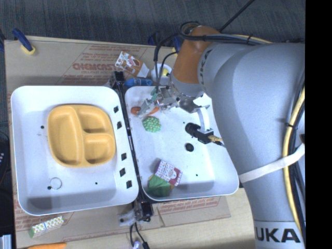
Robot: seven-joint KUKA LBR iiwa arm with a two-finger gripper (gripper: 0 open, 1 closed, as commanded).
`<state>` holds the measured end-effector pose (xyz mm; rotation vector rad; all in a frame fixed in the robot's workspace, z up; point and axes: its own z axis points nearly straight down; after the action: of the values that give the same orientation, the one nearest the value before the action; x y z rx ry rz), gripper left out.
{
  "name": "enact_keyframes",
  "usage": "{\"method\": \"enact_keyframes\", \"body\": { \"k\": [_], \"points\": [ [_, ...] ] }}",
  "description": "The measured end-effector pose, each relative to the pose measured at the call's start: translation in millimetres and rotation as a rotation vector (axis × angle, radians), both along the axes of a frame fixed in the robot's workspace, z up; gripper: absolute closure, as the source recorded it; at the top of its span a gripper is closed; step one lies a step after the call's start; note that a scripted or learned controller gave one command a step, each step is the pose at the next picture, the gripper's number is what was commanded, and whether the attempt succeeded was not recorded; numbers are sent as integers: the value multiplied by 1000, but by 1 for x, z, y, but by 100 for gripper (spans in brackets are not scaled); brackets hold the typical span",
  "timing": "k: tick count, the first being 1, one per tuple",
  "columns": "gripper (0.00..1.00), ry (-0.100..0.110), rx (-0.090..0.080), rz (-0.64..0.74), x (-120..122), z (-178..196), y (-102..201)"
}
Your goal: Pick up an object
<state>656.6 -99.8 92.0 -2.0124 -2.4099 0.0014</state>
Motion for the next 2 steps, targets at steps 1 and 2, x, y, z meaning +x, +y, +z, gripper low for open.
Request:
{"method": "enact_keyframes", "body": {
  "k": [1,2],
  "points": [
    [0,17,-2,-511,-3,-2,-8],
    [0,0,-1,-176,0,0,-53]
  ]
}}
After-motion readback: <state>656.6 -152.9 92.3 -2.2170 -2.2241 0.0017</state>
